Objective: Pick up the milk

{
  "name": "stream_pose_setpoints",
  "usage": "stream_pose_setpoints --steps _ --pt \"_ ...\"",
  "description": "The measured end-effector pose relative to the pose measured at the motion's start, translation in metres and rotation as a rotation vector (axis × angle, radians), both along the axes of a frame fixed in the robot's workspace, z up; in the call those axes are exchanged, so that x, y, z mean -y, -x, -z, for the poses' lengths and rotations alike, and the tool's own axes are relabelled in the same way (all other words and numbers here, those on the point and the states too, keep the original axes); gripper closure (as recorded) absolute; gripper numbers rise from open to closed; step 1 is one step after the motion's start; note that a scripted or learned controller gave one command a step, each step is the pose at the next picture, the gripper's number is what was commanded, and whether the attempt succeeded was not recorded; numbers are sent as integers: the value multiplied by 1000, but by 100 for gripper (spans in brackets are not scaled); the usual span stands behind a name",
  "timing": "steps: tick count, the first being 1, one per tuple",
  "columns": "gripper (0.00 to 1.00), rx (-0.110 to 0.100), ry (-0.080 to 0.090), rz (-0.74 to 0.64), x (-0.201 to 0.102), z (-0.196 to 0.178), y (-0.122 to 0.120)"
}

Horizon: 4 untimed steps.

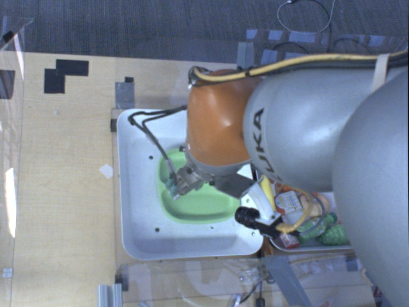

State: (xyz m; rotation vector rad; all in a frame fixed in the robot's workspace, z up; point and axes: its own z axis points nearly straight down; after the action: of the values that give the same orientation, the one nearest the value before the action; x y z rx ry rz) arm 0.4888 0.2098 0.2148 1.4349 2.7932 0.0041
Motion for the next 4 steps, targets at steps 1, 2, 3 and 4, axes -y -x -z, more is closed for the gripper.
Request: stream_pose_setpoints --steps 1,2,3,4 --pt "0 0 0 0 0 0 0" --pt "100 4 -2 1 0 -11 -2" --pt "100 5 0 -174 18 -36 0" --pt "100 5 1 -250 50 -70 -51"
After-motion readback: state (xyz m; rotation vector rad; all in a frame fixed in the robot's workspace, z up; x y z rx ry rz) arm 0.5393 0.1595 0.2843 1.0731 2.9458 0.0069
